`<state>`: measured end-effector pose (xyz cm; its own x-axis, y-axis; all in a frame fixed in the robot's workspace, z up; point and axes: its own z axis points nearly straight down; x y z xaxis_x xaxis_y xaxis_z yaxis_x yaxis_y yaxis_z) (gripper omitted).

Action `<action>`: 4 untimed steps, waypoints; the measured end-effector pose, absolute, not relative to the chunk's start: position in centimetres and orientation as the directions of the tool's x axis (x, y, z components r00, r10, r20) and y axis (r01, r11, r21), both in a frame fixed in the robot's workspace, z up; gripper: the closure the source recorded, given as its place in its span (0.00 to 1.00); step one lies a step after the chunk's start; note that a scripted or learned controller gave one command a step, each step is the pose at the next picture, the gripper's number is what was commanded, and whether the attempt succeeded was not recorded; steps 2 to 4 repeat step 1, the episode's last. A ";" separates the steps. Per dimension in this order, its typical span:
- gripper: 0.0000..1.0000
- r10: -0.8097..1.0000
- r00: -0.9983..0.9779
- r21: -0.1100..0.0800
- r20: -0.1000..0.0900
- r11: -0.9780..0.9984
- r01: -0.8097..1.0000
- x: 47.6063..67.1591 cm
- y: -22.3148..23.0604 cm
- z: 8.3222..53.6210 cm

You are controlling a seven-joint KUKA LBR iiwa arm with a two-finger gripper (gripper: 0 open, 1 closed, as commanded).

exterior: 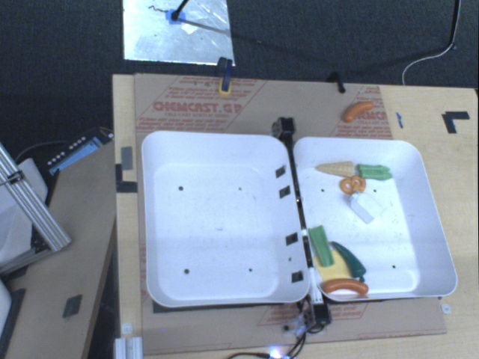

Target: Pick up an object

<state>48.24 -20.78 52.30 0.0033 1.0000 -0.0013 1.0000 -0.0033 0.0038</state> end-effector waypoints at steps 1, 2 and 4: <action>1.00 1.000 -0.006 0.005 -0.003 0.006 1.000 54.0 -20.6 53.6; 1.00 1.000 -0.006 0.005 -0.003 0.006 1.000 54.0 -20.6 53.6; 1.00 1.000 -0.006 0.005 -0.003 0.006 1.000 54.0 -20.6 53.6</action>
